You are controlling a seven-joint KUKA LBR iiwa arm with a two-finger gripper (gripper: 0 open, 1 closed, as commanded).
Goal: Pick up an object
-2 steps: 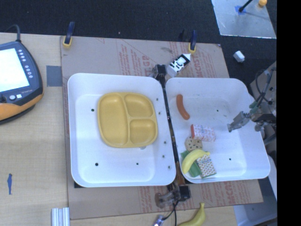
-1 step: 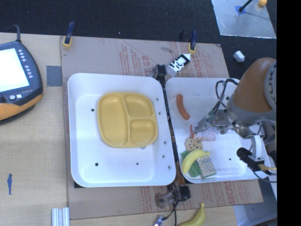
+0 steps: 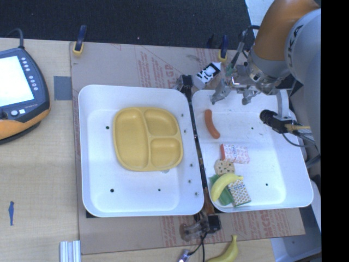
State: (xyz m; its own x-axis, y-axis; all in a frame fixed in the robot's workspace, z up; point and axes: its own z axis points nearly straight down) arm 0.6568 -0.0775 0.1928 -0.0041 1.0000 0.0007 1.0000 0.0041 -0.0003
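Orange-red sausage (image 3: 211, 124) lies loose near the top of the right bin (image 3: 283, 162) while the gripper (image 3: 234, 94) hovers just above it, fingers spread and empty, so it looks pre-grasp: next is dropping down over it.

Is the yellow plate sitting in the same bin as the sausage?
No, the plate lies in the left bin, while the sausage lies in the right bin.
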